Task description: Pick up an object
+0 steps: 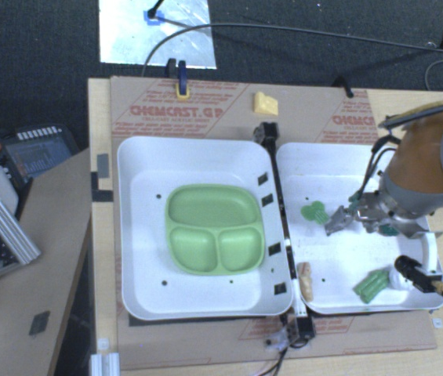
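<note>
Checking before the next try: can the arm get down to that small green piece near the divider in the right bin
Probably yes. The small green piece lies in the open on the right bin's floor, with nothing on top of it or pressed against it. The gripper hangs just beside it, on the side away from the divider.

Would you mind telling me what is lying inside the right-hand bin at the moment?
In the right bin: a small green piece, a green object near the front, and a tan item at its left edge. The arm covers the area beneath it.
</note>
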Available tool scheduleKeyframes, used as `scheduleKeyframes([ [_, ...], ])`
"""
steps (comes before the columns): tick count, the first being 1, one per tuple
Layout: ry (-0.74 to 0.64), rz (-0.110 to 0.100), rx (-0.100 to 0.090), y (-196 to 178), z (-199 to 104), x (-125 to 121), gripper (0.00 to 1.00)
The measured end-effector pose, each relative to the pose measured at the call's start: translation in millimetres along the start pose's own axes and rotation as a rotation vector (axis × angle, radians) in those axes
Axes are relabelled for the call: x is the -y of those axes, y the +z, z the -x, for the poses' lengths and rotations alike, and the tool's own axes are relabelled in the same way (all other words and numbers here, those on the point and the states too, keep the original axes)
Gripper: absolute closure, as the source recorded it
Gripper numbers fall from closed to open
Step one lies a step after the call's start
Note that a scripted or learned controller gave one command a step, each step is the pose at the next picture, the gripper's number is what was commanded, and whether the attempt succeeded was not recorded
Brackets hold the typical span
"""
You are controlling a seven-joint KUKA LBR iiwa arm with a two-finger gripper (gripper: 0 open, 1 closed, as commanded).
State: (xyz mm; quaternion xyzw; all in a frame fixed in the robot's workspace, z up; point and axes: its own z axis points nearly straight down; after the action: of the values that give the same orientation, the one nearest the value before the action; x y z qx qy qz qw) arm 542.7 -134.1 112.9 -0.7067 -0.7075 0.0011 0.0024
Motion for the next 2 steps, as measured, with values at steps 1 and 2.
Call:
scheduleKeyframes([
  [1, 0.000, 0.003, 0.001, 30, 0, 0, 0.00],
  [2, 0.000, 0.008, 0.003, 18, 0, -1, 1.00],
])
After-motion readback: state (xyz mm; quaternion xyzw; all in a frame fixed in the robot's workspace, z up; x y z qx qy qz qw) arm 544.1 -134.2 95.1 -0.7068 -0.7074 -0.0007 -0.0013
